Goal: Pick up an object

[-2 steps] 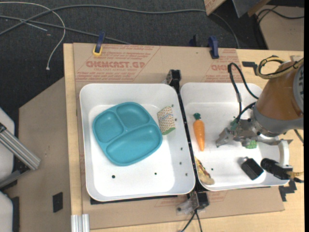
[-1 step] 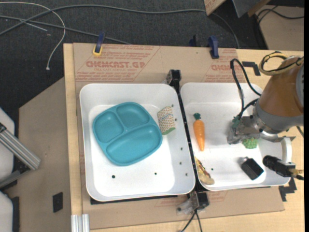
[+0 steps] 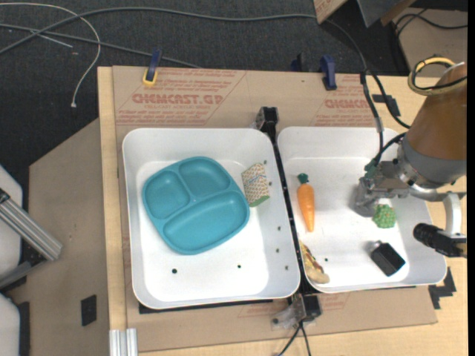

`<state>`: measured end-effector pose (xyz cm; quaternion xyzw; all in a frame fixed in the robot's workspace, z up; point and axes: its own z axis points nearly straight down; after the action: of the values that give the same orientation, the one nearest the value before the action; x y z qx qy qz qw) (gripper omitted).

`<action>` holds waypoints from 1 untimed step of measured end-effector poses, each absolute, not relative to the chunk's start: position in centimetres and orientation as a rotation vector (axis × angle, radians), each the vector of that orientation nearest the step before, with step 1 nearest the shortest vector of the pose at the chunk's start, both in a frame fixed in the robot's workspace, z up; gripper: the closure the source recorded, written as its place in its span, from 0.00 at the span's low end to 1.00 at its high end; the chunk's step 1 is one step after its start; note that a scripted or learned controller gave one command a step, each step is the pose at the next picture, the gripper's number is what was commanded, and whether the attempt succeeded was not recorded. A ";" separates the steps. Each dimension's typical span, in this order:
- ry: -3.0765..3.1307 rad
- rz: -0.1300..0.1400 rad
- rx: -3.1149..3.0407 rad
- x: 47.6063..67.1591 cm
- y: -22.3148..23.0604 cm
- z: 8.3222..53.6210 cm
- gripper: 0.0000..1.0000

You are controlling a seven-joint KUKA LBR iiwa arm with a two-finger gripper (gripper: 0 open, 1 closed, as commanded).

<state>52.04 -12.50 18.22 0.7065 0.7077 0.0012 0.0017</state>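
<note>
My gripper hangs low over the right part of the right bin, its grey fingers pointing down. A small green bumpy object lies just right of and below the fingertips, touching or nearly touching them. An orange toy carrot lies at the bin's left side. A black block sits near the front right corner. A peeled banana-like object rests at the front left corner. I see nothing held between the fingers.
The left bin holds a blue divided plate and a small patterned object by its right wall. Clamps pin the cardboard at the back. Cables run behind the right bin.
</note>
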 end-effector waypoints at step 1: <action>2.220 0.003 2.218 52.1 -12.5 23.4 1.00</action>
<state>52.13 -12.50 23.45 0.7067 0.7075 0.0010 0.0016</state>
